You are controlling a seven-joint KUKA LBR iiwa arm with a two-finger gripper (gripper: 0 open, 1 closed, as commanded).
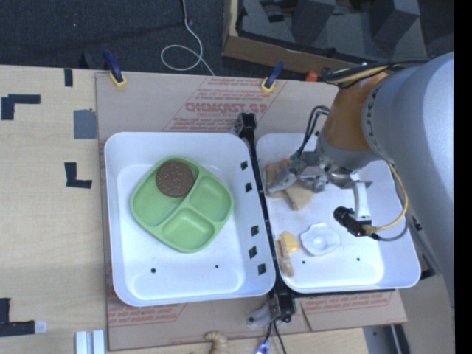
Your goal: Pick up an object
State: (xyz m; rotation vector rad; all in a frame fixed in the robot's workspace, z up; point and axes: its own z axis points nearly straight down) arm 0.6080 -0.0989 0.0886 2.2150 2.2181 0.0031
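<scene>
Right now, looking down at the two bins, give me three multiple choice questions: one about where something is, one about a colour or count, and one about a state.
1. Where does the green divided plate lie?
A. left bin
B. right bin
C. on the wooden bench

2. How many compartments does the plate have?
A. two
B. three
C. five

3. What lies in the plate's upper compartment?
A. a brown round cookie
B. a yellow banana
C. a white cup

Answers:
1. A, the plate sits inside the left bin.
2. B, raised ridges split it into three sections.
3. A, the brown round cookie lies flat there, while the hand is over the right bin.
</scene>
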